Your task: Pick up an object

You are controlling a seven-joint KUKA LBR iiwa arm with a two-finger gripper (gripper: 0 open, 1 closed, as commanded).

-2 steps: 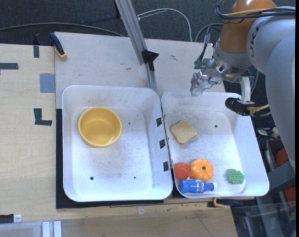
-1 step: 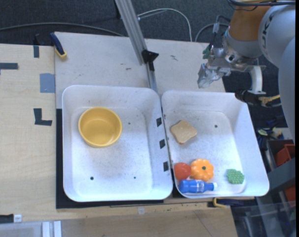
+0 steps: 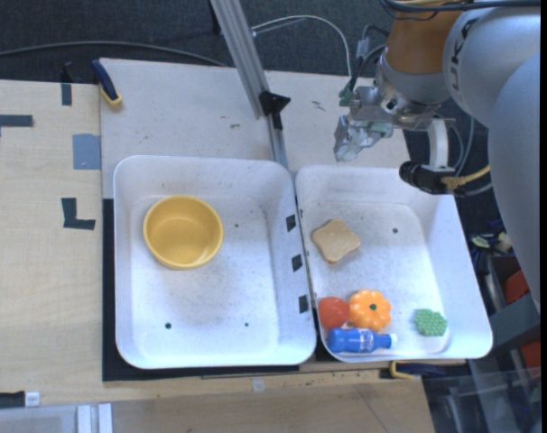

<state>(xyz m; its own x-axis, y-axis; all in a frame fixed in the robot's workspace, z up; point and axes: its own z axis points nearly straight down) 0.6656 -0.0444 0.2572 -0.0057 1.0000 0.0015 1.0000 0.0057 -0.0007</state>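
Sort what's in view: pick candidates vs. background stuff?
Pick candidates: yellow bowl in the left bin; bread slice, tomato, orange pumpkin, blue bottle, green piece in the right bin.
Background: metal pole, clamp, tape marks.

No readable text, labels, brands or numbers anywhere; blue bottle (image 3: 359, 340) label too blurred

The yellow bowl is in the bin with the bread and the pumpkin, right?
Not quite. The camera view shows the yellow bowl by itself in the left bin. The bread and the pumpkin lie in the right bin.
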